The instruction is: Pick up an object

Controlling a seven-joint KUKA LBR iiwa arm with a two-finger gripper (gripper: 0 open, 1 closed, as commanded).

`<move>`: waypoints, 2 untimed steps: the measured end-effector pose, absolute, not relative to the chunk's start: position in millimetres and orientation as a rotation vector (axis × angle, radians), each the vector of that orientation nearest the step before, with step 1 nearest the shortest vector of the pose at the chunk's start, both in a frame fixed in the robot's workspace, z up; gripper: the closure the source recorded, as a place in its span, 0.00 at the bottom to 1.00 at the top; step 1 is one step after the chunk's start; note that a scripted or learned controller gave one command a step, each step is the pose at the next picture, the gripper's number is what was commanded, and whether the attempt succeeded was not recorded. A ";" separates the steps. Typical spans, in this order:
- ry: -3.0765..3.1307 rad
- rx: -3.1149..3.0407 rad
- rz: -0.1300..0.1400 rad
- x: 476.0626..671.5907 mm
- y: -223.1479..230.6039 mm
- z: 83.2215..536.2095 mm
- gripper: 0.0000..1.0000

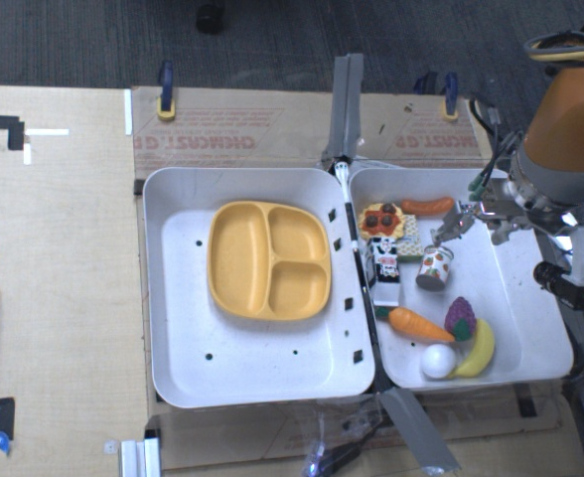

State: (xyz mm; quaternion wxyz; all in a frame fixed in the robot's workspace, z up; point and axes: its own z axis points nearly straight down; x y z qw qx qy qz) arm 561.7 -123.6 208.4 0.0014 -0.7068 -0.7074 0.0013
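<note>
White egg (437,362) and banana (477,350) lie below my pincer (449,229), which hangs open above the can (434,268), positioned for descent.

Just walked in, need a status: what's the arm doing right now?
The KUKA arm reaches in from the right with its gripper low over the right bin, near a small can and a sausage. Nothing is visibly between its fingers. Also in that bin: a carrot, a banana, a white ball and a purple piece. The left bin holds a yellow divided plate.
</note>
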 end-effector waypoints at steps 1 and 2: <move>-2.286 -2.152 0.003 572.1 -143.0 131.3 0.00; -2.369 -2.077 -0.007 640.7 -121.2 97.6 0.00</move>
